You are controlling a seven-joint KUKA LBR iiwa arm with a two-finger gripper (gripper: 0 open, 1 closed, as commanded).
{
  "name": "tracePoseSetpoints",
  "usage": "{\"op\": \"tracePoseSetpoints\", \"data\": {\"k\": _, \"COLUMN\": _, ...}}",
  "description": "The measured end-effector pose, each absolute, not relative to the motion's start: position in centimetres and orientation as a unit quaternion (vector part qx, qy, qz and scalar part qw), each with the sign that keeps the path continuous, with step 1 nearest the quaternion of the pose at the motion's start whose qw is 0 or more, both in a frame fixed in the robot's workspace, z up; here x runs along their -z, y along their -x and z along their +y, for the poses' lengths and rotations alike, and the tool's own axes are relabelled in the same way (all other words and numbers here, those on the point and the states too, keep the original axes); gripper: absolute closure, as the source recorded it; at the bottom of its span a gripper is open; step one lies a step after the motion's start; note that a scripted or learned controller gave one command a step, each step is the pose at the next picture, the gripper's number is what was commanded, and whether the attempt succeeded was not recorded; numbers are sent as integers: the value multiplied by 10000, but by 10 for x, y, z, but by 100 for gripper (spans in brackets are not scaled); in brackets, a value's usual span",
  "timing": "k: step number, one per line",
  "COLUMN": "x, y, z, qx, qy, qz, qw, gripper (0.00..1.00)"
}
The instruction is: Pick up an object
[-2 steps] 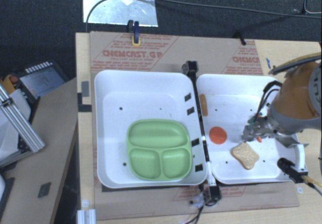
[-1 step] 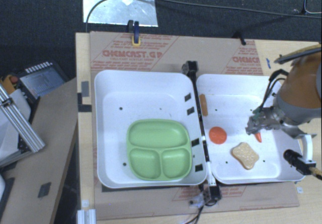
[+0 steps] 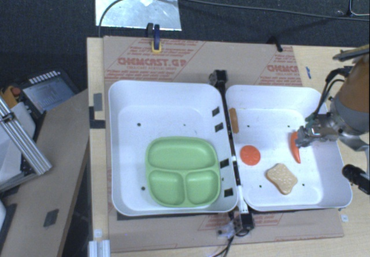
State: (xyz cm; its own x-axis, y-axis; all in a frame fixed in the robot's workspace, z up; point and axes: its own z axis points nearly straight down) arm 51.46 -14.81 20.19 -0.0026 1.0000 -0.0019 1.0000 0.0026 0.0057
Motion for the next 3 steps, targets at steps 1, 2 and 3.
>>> {"op": "tracePoseSetpoints", "data": {"k": 1, "x": -221, "y": -516, "z": -148, "qx": -13, "qy": -7057, "qz": 7085, "qw": 23, "gripper": 100}}
{"op": "tracePoseSetpoints", "data": {"k": 2, "x": -223, "y": -517, "z": -101, "qx": -12, "qy": -7039, "qz": 7103, "qw": 2, "gripper": 100}}
{"op": "tracePoseSetpoints", "data": {"k": 3, "x": -213, "y": -528, "z": -49, "qx": -7, "qy": -7044, "qz": 7098, "qw": 3, "gripper": 100}}
